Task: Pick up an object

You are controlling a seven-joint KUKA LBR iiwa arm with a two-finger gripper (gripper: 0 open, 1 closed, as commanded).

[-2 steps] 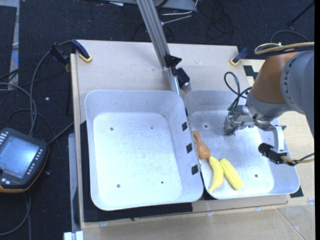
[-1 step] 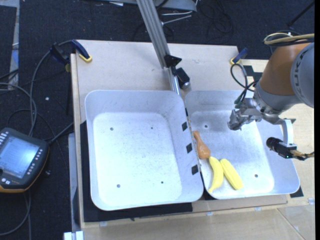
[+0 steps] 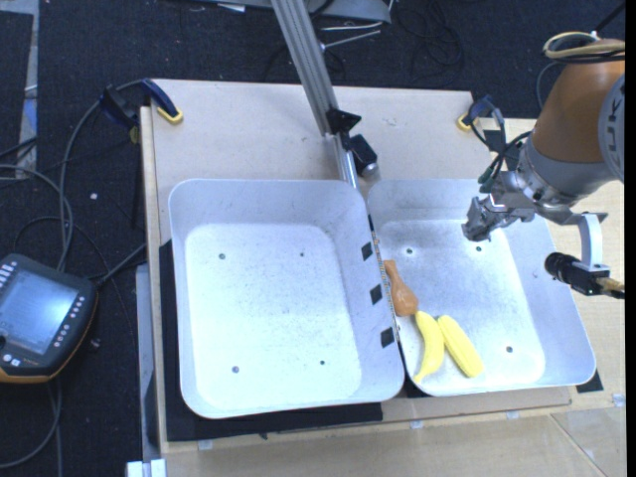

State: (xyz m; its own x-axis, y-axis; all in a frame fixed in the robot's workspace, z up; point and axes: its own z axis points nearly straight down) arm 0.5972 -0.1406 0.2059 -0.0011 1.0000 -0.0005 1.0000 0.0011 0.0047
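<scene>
In the right bin point(image 3: 527, 296) lie a yellow banana-shaped piece point(image 3: 430, 344), a second yellow piece point(image 3: 460, 345) beside it, and a small orange-brown object point(image 3: 400, 289) against the bin's left wall. My gripper point(image 3: 479, 222) hangs over the far part of the right bin, up and to the right of these objects and apart from them. Nothing shows between its tips.
The left bin point(image 3: 199, 217) sits beside the right one, sharing a middle ridge with black clips. A slanted metal pole point(image 3: 310, 53) rises behind the bins. Clamps point(image 3: 159, 102) hold the bench's far corners. A teach pendant point(image 3: 40, 311) lies off the bench at left.
</scene>
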